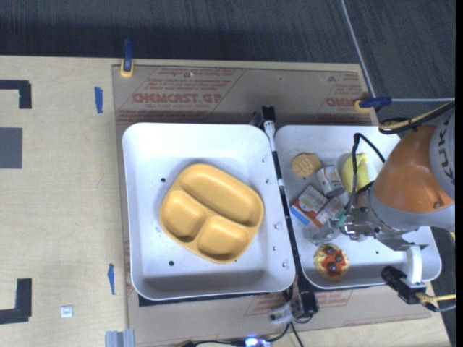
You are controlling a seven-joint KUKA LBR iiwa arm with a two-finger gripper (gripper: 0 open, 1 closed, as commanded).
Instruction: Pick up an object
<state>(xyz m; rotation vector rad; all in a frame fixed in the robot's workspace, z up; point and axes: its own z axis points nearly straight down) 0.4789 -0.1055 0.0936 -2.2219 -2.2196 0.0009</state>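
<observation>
— Where is room showing? — Around the yellow tray [210, 212], the left bin [145, 194] is lying open. — And the right bin [289, 144]? — Food items [318, 194] are crowding its left half.

The left white bin [137, 215] holds a yellow three-part tray [210, 212], slightly turned. Both bins rest on a brown cardboard sheet [217, 92] on the light wooden worktop [58, 194]. Blue tape marks [98, 100] sit beside it.
</observation>
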